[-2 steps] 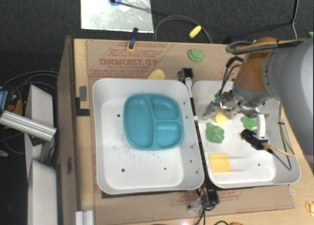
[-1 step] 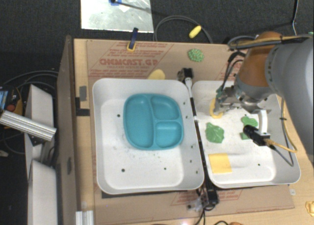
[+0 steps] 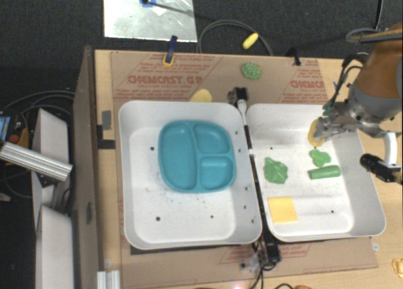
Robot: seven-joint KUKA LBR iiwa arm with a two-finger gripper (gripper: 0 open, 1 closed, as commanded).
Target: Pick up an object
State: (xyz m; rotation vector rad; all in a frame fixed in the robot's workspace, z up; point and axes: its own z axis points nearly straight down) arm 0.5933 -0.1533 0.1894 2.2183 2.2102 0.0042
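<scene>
While the arm (image 3: pixel 378 77) reaches in over the right bin (image 3: pixel 362 218), we see its pincer (image 3: pixel 324 127) low at that bin's far side, right beside a small yellow piece (image 3: pixel 313 135) that touches or nearly touches it; we cannot tell whether the piece sits between the fingers, nor whether the pincer is open or closed. Just below the pincer lie a green leafy piece (image 3: pixel 320 157) and, touching or nearly touching it, a green cylinder (image 3: pixel 324 172). Further from the pincer, toward the bin's inner wall, rests a second leafy green piece (image 3: pixel 275 170), and near the bin's front lies a flat yellow square (image 3: pixel 282 209). Well away from the pincer, across the divider, the left bin (image 3: pixel 141 218) holds a blue compartment plate (image 3: pixel 196 157). Behind the bins, on the bench (image 3: pixel 151 73), we see a green round piece (image 3: pixel 251 70) and a pale yellow piece (image 3: pixel 201 97)
</scene>
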